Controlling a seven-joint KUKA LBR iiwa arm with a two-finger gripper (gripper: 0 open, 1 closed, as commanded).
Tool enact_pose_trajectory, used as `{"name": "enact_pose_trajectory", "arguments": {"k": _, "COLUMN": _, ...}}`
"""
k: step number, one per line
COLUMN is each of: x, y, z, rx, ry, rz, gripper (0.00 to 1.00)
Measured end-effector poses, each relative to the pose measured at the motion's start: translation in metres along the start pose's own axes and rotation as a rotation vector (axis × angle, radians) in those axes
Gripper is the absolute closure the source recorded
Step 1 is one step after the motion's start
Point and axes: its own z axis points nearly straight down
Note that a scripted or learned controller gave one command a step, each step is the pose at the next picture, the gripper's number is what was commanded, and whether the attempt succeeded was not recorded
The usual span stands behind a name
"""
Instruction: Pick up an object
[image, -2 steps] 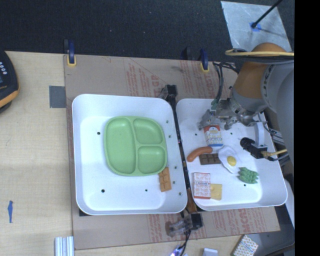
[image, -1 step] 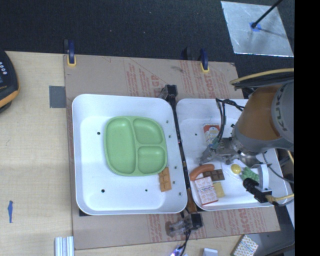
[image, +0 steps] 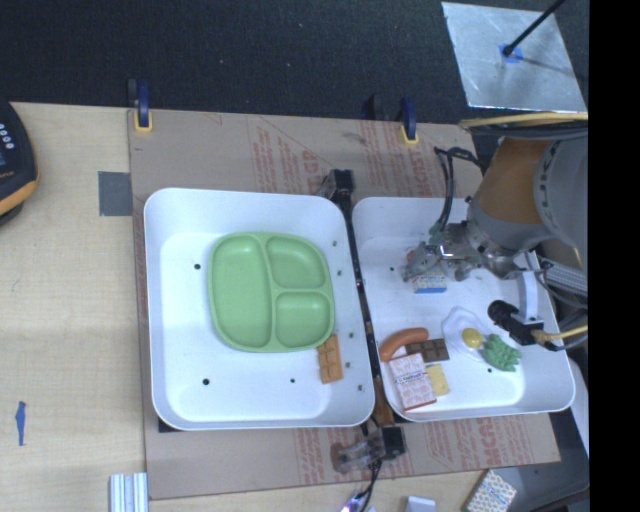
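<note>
target: we took the blue piece (image: 430, 288) as the likely pick. It lay flat in the far half of the right bin (image: 545, 400), apart from the other items.
gripper (image: 428, 262): it hung low over the bin, just beside the blue piece on its far side. We could not tell whether they touched.
pincer: we could not tell if it was spread or pressed together. We saw nothing pinched in it.
step: we judged this the approach, with no grasp made yet.
next move: we judged it called for centring over the blue piece, then dropping straight down. The piece looked thin and flat, so a slip was likely.
nearby: sausage (image: 402, 342), packet (image: 410, 382) and green toy (image: 501, 353) sat near the front wall, well apart from the gripper.
left bin (image: 170, 380): it held a green plate (image: 270, 292) and a cracker (image: 329, 358) beside it.
</note>
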Motion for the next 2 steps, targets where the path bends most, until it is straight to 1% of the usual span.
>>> {"name": "enact_pose_trajectory", "arguments": {"k": 1, "x": 0.035, "y": 0.016, "z": 0.001, "rx": 0.005, "ry": 0.002, "rz": -0.001, "gripper": 0.0}}
{"name": "enact_pose_trajectory", "arguments": {"k": 2, "x": 0.031, "y": 0.045, "z": 0.0, "rx": 0.003, "ry": 0.002, "rz": -0.001, "gripper": 0.0}}
